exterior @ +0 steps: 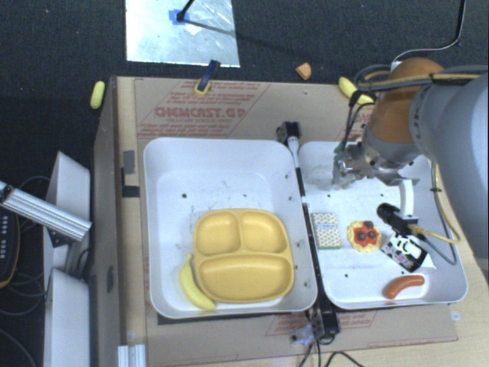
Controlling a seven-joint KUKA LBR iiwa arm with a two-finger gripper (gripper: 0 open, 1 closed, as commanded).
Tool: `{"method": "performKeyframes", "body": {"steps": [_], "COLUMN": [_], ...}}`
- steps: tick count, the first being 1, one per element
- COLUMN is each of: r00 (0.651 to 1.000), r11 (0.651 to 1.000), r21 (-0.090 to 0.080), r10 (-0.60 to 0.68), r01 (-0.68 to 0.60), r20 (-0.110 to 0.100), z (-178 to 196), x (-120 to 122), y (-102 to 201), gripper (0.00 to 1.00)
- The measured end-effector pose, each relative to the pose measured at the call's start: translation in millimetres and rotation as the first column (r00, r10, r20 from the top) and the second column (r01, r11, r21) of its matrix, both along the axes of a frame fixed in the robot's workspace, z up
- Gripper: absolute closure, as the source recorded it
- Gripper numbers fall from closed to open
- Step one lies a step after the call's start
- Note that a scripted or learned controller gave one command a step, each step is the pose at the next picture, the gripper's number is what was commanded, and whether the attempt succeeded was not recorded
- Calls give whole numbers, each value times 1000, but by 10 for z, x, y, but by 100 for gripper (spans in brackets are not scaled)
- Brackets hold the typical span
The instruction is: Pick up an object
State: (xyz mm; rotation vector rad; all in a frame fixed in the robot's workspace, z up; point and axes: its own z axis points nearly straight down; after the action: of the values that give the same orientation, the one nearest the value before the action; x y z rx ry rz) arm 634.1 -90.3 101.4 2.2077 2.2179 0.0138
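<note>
Hovers over the right white bin (458,285); gripper (345,170) grip state impossible to tell. Nearby: small patterned card (327,230), orange sausage-shaped toy (404,285).

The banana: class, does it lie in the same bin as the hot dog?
No, the banana lies in the left bin beside the yellow tray, while the hot dog lies in the right bin.

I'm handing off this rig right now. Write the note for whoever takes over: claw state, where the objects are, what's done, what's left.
Claw: over the upper left of the right bin, nothing seen between its fingers; open or shut cannot be told.
Right bin: patterned card, yellow and red toy, black and white toy, orange sausage.
Left bin: yellow divided plate, with a banana at its lower left edge.
Done: no object lifted.
Left: grasp one object and lift it; the card and the yellow and red toy lie closest to the claw.
</note>
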Motion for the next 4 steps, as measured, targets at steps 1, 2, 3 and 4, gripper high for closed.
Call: {"method": "performKeyframes", "body": {"steps": [1, 2, 3, 4], "r00": [1000, 1000, 1000, 1000], "r11": [1000, 1000, 1000, 1000], "r21": [0, 0, 1, 0], "r10": [-3, -2, -2, -1], "r01": [3, 2, 2, 1], "r20": [-9, -11, -15, -8], "z": [769, 846, -176, 900], "x": [175, 349, 343, 360], "y": [-528, -1042, -1164, -1163], "gripper": [100, 100, 100, 100]}}
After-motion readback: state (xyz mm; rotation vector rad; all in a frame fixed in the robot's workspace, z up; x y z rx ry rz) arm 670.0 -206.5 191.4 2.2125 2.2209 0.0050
